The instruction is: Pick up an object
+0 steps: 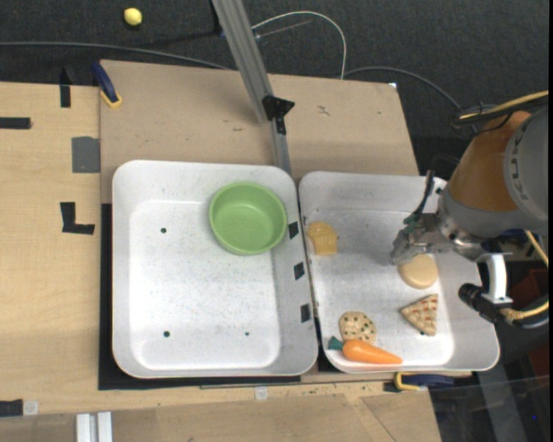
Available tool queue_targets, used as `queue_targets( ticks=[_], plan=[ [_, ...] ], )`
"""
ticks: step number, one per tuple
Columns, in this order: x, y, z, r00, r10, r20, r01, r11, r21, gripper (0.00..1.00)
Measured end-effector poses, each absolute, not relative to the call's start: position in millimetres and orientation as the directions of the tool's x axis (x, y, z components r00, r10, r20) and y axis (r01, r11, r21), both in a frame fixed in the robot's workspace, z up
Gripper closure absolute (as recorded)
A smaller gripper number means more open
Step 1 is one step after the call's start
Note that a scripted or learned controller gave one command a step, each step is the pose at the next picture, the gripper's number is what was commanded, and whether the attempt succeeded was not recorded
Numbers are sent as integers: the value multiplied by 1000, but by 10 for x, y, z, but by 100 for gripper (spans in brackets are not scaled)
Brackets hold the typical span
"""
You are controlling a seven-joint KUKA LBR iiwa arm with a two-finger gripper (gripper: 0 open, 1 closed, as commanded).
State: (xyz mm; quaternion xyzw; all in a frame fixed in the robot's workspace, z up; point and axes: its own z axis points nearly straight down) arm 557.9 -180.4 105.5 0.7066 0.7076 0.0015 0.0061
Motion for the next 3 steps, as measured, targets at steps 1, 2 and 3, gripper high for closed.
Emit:
queue_targets(
  ticks=[1, 2, 3],
  plan=[
    [5598, -1768, 1479, -2, 1000, -1, 1000, 2, 2, 100],
    [5516, -1812, 2011, -1, 1000, -2, 1000, 1, 4, 100],
    [5529, -1811, 2511, -2, 1000, -2, 1000, 2, 5, 100]
  ],
)
